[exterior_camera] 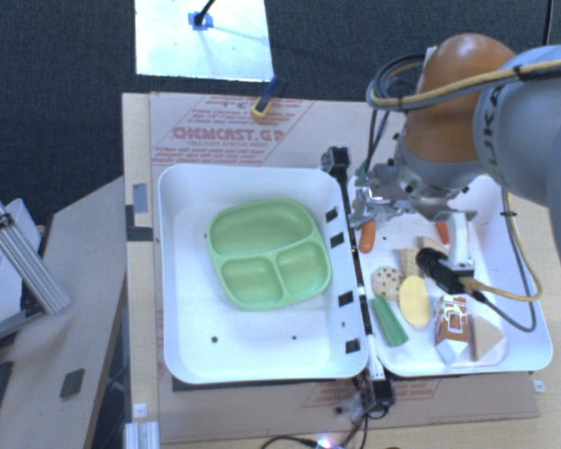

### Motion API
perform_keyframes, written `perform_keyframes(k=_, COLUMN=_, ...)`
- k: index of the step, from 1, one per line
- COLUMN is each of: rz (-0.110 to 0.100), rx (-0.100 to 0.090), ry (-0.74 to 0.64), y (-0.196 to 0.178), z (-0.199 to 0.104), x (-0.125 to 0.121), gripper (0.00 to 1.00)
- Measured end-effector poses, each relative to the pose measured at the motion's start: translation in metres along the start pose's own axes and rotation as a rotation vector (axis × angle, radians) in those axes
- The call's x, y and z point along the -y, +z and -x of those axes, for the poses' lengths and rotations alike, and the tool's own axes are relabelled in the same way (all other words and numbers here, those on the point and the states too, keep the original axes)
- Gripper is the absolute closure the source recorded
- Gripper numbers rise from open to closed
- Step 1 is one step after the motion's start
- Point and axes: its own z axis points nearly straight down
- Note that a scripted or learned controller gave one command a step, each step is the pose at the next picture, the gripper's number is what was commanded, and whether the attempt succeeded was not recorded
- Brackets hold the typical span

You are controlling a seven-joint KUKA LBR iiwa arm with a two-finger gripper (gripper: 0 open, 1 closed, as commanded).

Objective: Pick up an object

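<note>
Hovering gripper [369, 211] at right bin [519, 349] left edge over carrot [367, 238]; finger state can't tell; approach step, needs descent.

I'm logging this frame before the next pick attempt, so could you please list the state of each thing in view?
Green three-compartment plastic plate: flat in left white bin, holding nothing.
Orange carrot-shaped toy: lying in right white bin, by the divider.
Green stick: lying flat.
Round chocolate-chip cookie: lying flat.
Yellow oval piece: lying flat.
Gripper: above the carrot.
</note>
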Motion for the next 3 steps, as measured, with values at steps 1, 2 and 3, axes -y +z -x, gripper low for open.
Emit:
perform_keyframes(k=1, rz=-0.002, rx=-0.001, ry=0.002, y=-0.004, z=0.001, x=0.007, gripper=1.0)
perform_keyframes(k=2, rz=-0.004, rx=0.0, ry=0.004, y=0.016, z=-0.001, x=0.008, gripper=1.0)
perform_keyframes(k=3, rz=-0.003, rx=0.0, ry=0.004, y=0.009, z=0.002, x=0.019, gripper=1.0)
